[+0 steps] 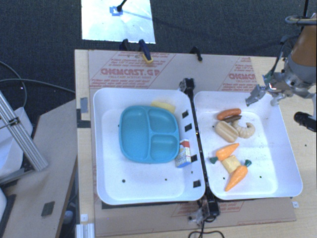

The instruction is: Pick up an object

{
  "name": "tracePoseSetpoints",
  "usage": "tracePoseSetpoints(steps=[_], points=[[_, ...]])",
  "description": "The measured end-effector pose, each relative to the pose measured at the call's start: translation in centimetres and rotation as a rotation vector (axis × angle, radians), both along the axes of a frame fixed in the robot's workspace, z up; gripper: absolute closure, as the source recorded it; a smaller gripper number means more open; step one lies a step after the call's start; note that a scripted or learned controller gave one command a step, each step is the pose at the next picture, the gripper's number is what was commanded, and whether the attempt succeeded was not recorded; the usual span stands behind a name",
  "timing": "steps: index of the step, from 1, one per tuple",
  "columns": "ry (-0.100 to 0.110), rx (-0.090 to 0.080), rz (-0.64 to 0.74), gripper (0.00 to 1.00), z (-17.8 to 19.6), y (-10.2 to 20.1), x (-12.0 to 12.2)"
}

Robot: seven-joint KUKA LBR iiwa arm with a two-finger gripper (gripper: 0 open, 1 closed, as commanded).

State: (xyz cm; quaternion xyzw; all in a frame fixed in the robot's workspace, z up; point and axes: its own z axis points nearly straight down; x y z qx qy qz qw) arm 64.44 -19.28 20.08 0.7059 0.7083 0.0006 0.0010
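A: Currently, where is the gripper (265, 94) positioned?

B: It sits above the far right corner of the right bin (287, 148), below the arm's orange band. Its two fingers are spread apart, with nothing between them.

A: Which items lie in the right bin?

B: A hot dog (229, 114) lies toward the far side. Just beside it, nearer the camera, are a bread roll (225, 131) and a pale curled piece (246, 129); the two touch. Further forward lie two carrots. The upper carrot (226, 151) points left toward the divider. The lower carrot (236, 177) lies at a slant, with a yellow block (229, 163) between them.

A: How far is the gripper from these items?

B: It is apart from all of them. The hot dog is the closest, to its left and nearer the camera.

A: And the left bin (111, 182)?

B: It holds a blue divided plate (149, 134). A yellow piece (164, 105) shows at the plate's far edge, partly hidden. A small carton (184, 154) lies against the plate's right corner, close to the divider between the bins.
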Motion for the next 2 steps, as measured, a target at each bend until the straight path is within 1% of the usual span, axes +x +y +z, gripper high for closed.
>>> tracePoseSetpoints(steps=[1, 2], points=[[-0.008, -0.004, 0.000, 0.00, -10.2, -1.4, -3.2], [0.001, -0.001, -0.005, 0.00, -7.1, -1.5, -10.4]])
